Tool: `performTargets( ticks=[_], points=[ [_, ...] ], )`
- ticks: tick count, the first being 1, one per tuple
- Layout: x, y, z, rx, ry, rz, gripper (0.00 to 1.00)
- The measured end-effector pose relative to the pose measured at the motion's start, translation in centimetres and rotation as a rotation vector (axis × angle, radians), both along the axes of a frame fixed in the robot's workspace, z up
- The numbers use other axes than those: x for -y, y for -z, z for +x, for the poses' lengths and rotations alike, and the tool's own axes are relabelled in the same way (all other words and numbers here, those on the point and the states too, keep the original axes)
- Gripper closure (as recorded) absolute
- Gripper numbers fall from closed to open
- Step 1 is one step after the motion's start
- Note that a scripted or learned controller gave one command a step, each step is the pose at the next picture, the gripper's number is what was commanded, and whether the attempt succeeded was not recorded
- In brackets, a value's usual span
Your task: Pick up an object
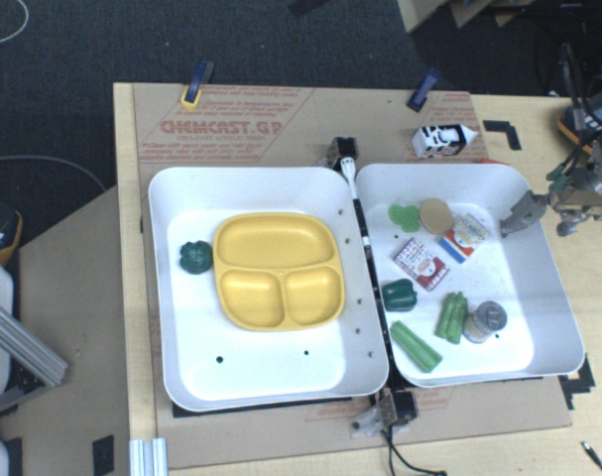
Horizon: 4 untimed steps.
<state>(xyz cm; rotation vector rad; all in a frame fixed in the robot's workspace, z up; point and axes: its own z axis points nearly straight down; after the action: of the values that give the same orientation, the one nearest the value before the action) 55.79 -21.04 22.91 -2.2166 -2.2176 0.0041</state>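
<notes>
The gripper [524,214] was seen at the right bin's [539,360] far right rim, raised, with nothing between its fingers; whether they were spread could not be told. No object had been picked. Candidates lay in that bin: a red-and-white packet [421,263], green peppers [399,295], a cucumber [416,346]. The grasp was judged wholly outstanding.

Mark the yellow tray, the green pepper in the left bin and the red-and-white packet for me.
Yellow tray [278,238]: camera view, on the ridge below its long top compartment.
Green pepper [195,256]: camera view, middle of its body.
Red-and-white packet [421,263]: camera view, centre of its printed face.
</notes>
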Motion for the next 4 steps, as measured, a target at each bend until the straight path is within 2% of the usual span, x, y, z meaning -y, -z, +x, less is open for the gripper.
performTargets(
  ticks=[1, 2, 3, 4],
  points=[
    [0.0, 6.0, 0.7, 0.0, 0.0, 0.0, 0.0],
    [0.5, 11.1, -0.2, -0.001, 0.001, 0.0, 0.0],
    [0.2, 14.6, -0.2, 0.001, -0.001, 0.004, 0.0],
    [0.3, 13.4, -0.1, 0.006, 0.0, -0.001, 1.0]
  ],
)
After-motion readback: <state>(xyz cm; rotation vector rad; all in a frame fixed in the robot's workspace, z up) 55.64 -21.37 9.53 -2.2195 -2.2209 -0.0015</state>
